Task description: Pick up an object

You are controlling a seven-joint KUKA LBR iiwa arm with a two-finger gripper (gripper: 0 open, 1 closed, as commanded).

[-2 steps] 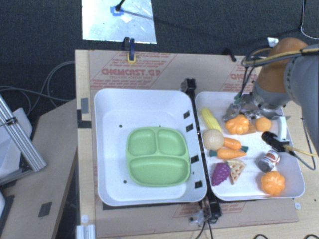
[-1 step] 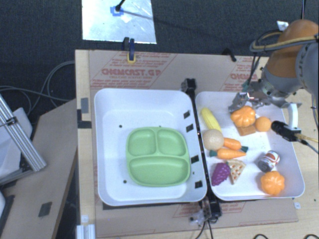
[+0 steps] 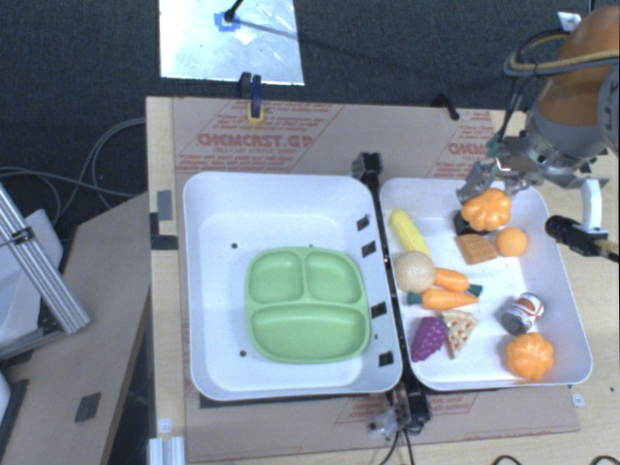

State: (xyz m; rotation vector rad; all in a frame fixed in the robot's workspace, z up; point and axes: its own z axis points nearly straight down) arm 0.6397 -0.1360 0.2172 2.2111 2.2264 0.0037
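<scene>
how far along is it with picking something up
Done: the gripper has reached the right bin's far end, just above the orange pumpkin. In hand: nothing visibly held; the pumpkin sits in the bin among the other toys. Left: the grasp and the lift.

Grey arm, orange band, yellow-black cable loop, metallic end effector.

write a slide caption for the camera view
Gripper above an orange pumpkin in the right bin; green tray in the left bin.
</scene>
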